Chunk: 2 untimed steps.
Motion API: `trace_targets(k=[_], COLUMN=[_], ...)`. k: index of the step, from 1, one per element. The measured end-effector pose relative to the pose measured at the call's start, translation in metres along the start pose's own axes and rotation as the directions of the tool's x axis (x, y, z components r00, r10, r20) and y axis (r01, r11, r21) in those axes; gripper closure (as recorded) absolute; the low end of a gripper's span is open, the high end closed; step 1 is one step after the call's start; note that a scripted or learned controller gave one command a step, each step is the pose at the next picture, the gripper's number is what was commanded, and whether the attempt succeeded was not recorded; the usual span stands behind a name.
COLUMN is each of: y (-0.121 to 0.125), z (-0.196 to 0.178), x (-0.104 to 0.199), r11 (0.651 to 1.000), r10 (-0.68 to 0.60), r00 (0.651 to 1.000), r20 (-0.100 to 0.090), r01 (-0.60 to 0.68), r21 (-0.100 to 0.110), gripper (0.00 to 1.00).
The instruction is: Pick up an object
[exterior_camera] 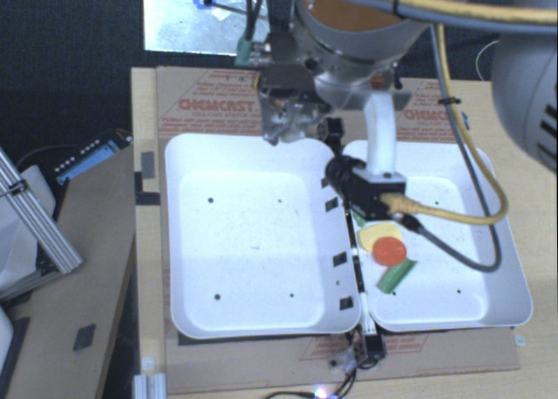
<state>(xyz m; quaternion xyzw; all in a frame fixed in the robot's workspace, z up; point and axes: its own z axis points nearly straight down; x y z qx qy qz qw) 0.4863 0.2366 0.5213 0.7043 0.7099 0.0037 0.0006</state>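
Three small objects lie close together at the near left of the right bin point(488, 301): a yellow disc point(380, 233), a red-orange round piece point(391, 252) overlapping its front edge, and a green stick point(397, 275) just in front of them. My gripper point(290, 125) hangs over the back rim of the left bin point(200, 301), up and to the left of the objects and well apart from them. Nothing shows in its grasp. The wrist and its fittings hide part of the right bin's back left area.
Both white bins sit side by side on a cardboard sheet point(209, 101) on the bench. A yellow cable point(471, 210) loops over the right bin. Aluminium framing point(35, 223) stands off to the left of the bench.
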Motion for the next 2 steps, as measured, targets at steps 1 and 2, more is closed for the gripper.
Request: trace_targets(k=[1, 2], y=[0.0, -0.001], z=[-0.016, -0.015], x=[-0.087, -0.168], r11=[1.0, 1.0], r10=[0.015, 0.016], r00=[1.0, 1.0], r20=[0.004, 0.006], r01=[-0.015, -0.016], r21=[0.001, 0.003], gripper=[1.0, 1.0])
